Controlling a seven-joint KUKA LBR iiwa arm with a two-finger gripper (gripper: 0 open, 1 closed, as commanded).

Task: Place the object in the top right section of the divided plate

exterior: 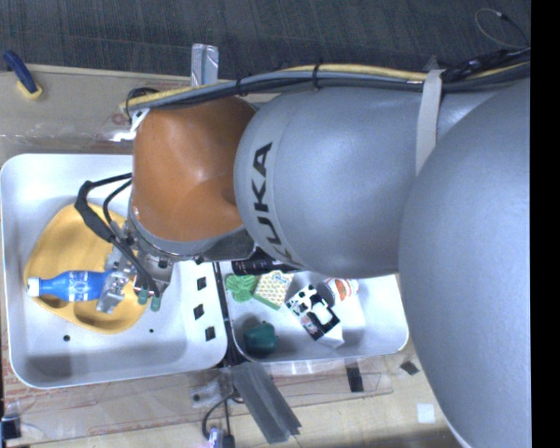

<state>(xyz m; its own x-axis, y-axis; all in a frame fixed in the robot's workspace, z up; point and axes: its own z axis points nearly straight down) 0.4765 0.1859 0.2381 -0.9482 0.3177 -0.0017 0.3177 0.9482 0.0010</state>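
The claw [129, 286] hovers low over the yellow divided plate [51, 245] in the left white bin [37, 367], right at the blue plastic bottle [73, 287] lying across it, grip state unreadable, so placement looks unfinished.

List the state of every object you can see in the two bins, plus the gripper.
Blue bottle: lying on its side on the yellow plate, cap toward the left.
Yellow plate: flat in the left bin, partly hidden by the arm.
Gripper: low over the plate, at the bottle's right end; grasp cannot be judged.
Black-and-white carton: tipped over in the right bin.
Dark green round object: resting at the right bin's front edge.
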